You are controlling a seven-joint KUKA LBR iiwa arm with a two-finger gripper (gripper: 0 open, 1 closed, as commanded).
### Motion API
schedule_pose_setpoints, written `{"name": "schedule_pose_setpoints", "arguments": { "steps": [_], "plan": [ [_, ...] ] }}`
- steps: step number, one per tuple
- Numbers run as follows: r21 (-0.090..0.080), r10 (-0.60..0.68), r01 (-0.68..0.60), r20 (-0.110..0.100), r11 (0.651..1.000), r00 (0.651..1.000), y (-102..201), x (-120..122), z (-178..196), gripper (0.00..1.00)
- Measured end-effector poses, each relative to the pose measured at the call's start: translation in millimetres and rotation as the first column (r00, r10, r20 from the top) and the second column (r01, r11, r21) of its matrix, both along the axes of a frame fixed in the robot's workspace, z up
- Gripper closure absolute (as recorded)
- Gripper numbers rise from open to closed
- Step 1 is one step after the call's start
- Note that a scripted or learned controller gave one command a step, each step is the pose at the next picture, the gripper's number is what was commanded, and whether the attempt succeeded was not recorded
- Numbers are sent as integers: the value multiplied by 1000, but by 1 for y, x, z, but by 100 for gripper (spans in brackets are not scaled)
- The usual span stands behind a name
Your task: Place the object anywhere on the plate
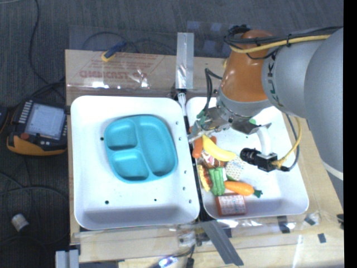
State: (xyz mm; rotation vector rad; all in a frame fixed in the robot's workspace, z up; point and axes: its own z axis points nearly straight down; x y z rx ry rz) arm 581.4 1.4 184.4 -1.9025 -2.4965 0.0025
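A blue sectioned plate [139,147] lies in the left white bin [92,200] with nothing on it. In the right bin [284,197] is a heap of toy food: a yellow banana [217,149], a green piece [217,180], an orange carrot [241,188] and a red-brown packet [231,205]. My gripper [205,124] is low over the left side of this heap, near the wall between the bins, just above the banana. The wrist hides the fingertips, and I cannot tell whether anything is between them.
A metal upright [184,60] stands behind the gap between the bins. A black cable plug [257,157] hangs from the arm over the right bin. A handheld pendant [36,124] lies on the floor at left. Cardboard [125,68] lies behind the left bin.
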Motion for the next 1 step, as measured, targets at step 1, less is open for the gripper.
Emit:
{"name": "schedule_pose_setpoints", "arguments": {
  "steps": [1],
  "plan": [
    [0, 260, -260, 0, 966, 966, 19, -45, -1, 100]
  ]
}}
